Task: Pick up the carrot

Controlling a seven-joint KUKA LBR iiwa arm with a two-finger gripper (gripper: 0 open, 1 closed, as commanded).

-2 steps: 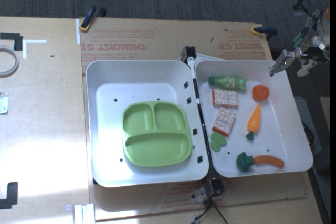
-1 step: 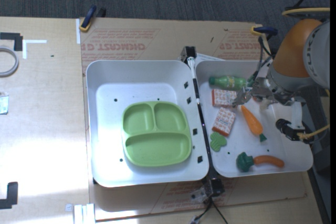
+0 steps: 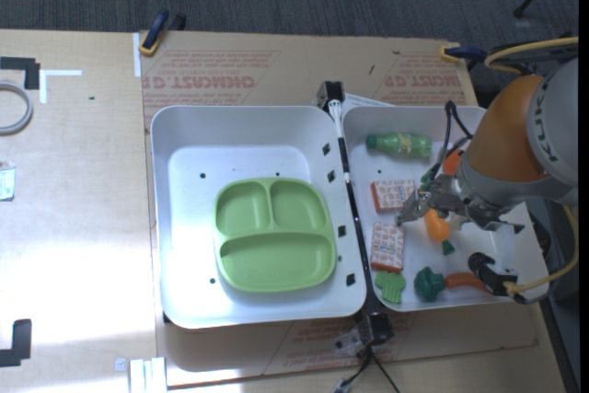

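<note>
Jaws point(image 3: 425, 202) state can't tell, low in right bin point(image 3: 479, 304) beside orange carrot point(image 3: 438, 226), just right of waffle block point(image 3: 393, 194); crowding toys could cause misgrab.

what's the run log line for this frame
arm: over right bin | gripper: low among toys | carrot: on bin floor by broccoli, apart from gripper | left bin: green plate

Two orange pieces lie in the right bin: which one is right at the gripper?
The short orange piece just under the gripper; the long carrot lies apart, near the bin's front edge beside the broccoli.
</note>
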